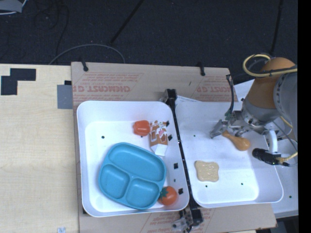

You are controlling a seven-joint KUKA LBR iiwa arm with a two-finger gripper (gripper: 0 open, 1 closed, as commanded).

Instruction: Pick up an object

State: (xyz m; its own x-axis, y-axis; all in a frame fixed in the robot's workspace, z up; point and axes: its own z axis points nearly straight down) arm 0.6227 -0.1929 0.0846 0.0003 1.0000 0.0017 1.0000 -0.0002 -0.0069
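Arm: the grey arm (279,98) with its orange band comes in from the right and bends down over the right bin.
Claw: the claw (228,128) sits low over the upper right part of the right bin; its metal fingers (218,129) look spread, one reaching left toward the bin floor, and nothing shows between them.
Drumstick: a tan, drumstick-shaped toy (236,141) lies on the right bin's floor, touching or just beside the claw on its lower right side; I cannot tell whether the fingers actually touch it.
Right bin: the white bin (243,193) also holds a flat beige piece like a slice of bread (207,171), near its left wall and well apart from the claw.
Left bin: the white bin (90,130) holds a blue divided plate (132,175) with three compartments, lying tilted across the lower middle.
Tomato: a small red tomato with a green top (168,196) lies at the plate's lower right corner, touching its rim.
Red piece: an orange-red rounded toy (142,127) lies near the upper middle of the left bin.
Carton: a small brown and white printed carton (158,136) lies just right of the red piece, near the wall between the bins.
Bench: the pale wooden bench (34,154) carries both bins on a sheet of brown cardboard (146,84).
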